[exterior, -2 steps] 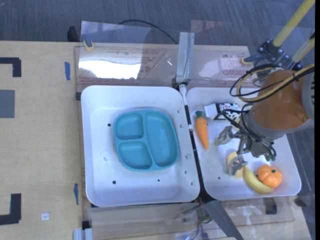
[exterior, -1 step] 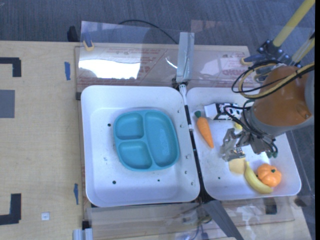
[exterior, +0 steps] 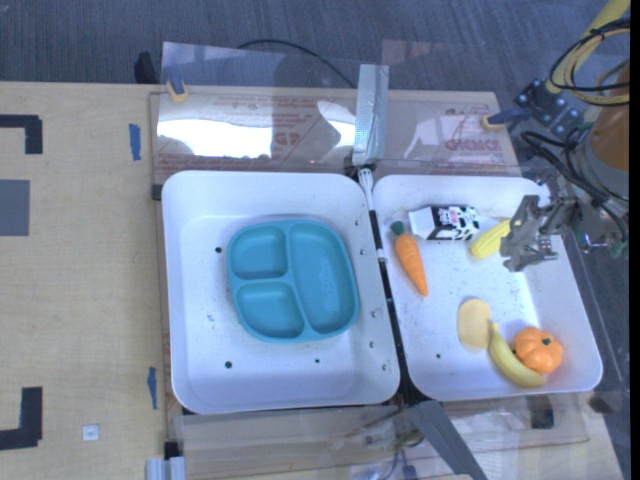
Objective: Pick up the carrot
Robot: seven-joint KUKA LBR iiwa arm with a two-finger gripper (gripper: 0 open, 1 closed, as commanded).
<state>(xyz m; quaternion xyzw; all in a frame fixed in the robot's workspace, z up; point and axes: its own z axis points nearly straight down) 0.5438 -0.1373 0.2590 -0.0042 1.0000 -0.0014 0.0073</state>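
Pale wooden bench (exterior: 70, 298) (blue tape marks) against grey carpeted floor (exterior: 300, 8).

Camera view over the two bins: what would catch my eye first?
Probably the turquoise divided plastic plate, lying alone in the left white bin. Next, the orange toy carrot with its green top, near the right white bin's left wall, while the metal two-finger gripper hangs over that bin's right side.

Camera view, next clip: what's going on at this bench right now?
A robot arm reaches in from the right over the right bin, its gripper near the bin's upper right, beside a small yellow piece. The carrot lies untouched by the bin's left wall, apart from the gripper. A banana and small pumpkin sit at the lower right; the left bin holds a blue divided plate.
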